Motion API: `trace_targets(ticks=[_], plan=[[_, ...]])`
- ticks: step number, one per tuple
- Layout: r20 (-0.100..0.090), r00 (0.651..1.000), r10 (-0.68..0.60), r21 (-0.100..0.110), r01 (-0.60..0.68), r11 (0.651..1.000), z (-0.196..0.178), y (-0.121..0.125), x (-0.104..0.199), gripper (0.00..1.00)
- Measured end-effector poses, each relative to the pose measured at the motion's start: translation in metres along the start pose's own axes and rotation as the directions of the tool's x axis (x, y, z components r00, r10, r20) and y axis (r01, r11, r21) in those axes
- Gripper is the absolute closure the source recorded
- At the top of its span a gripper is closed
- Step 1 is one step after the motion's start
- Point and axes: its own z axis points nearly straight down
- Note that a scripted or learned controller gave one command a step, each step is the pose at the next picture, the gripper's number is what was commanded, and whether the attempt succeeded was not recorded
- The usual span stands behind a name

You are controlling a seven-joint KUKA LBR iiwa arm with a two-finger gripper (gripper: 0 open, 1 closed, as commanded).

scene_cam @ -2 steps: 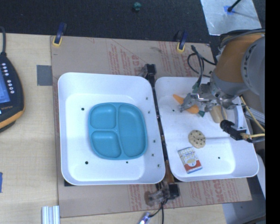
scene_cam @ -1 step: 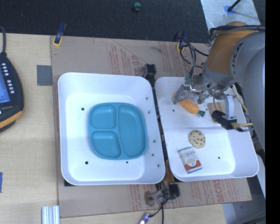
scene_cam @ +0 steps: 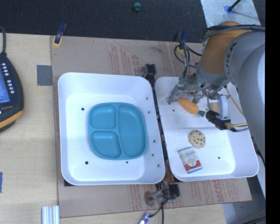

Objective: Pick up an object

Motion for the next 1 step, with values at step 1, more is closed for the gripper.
trace_targets(ticks=[1], plan=[[0.0, 1.0, -0.002, 0.002, 0.002, 1.0, -0.0104, 0.0, -0.0007, 1.0]])
